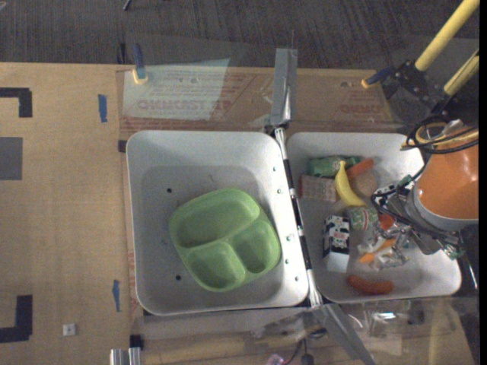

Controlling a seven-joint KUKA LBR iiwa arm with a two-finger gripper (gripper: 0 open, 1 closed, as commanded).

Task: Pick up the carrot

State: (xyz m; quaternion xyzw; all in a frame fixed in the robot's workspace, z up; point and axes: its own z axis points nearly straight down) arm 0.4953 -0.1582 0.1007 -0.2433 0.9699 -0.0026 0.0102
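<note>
Looking down on the table (61, 204), you see two white bins side by side. The left bin (152, 158) holds a green divided plate (224, 238), set slightly toward the bin's near edge and tilted askew to its walls. The right bin (441, 280) is the crowded one. Along its far edge lie a green packet (327, 164), a banana (347, 188) curving down from it, and a brownish packet (318, 188) just beside the banana. Near the bin's left wall stands a small black-and-white carton (336, 234). A reddish sausage-shaped piece (370, 284) lies close to the near edge.

The arm's orange band (453, 181) hangs over the right bin's right edge, and the claw (396, 242) sits low over the middle of that bin. Your carrot (378, 249) appears as a small orange piece right at the claw, lying among pale wrapping. You cannot tell whether the claw is spread or pinched, because the wrist and cables cover it, and you cannot tell whether the carrot is touched by it or merely beside it.
</note>
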